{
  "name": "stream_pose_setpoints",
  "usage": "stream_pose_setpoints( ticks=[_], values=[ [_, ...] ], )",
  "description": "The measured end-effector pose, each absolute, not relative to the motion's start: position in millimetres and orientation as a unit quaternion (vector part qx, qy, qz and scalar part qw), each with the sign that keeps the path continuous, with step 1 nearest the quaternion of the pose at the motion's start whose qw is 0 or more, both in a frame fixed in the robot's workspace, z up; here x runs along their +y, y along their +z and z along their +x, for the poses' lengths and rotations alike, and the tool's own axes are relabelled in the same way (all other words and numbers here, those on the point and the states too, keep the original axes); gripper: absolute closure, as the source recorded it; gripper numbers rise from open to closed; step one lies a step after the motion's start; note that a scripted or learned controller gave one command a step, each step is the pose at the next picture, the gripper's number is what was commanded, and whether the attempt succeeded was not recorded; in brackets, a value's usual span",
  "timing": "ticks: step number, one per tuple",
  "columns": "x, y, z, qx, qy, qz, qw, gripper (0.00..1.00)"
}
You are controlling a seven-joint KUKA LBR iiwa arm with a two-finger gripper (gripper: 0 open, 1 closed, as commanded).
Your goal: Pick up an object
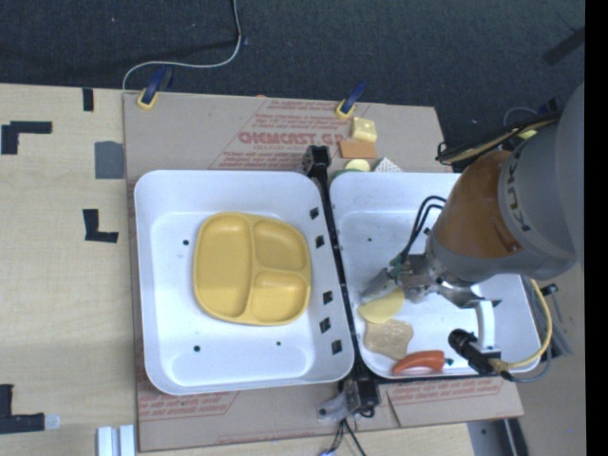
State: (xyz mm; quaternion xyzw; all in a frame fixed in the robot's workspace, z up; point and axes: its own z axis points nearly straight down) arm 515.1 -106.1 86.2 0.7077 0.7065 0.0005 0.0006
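A: Where the bench begins at the left, what does the camera see?

B: It sees pale wood with some black marks, and then a brown cardboard sheet (285, 136) with red printing, held at its far edge by two clips. On this sheet stand the two white bins, side by side and touching along a black divider.

A: And in the left bin (161, 207)?

B: There lies a yellow plate with three compartments (253, 268), flat on the floor of the bin, about in the middle (nothing lies on the plate).

A: What is between the bins at the far side?

B: Just behind the right bin (380, 207), on the cardboard, there are a few small blocks, one yellow and one orange-brown, and a pale green round thing beside them.

A: Now the right bin itself.

B: Near its left wall, toward the front, there are three objects close together: a pale yellow piece (382, 306), then a beige piece like bread (389, 337) just in front of it, and a red-orange long piece (419, 361) at the front rim.

A: Where is the gripper (397, 278)?

B: The grey arm with the orange band comes from the right, and the gripper is low over the bin, directly above the pale yellow piece. If the fingers are released or clenched, one cannot tell; no object is seen between them.
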Motion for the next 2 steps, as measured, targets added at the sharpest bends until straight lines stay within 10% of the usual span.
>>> stream_pose_setpoints(
  ticks=[1, 2],
  values=[
    [-106.1, 96.6, 517.7, 0.707, 0.0013, 0.707, 0.002, 1.0],
    [-63.8, 189.5, 555.8, 0.709, 0.0038, 0.705, 0.003, 1.0]
  ],
)
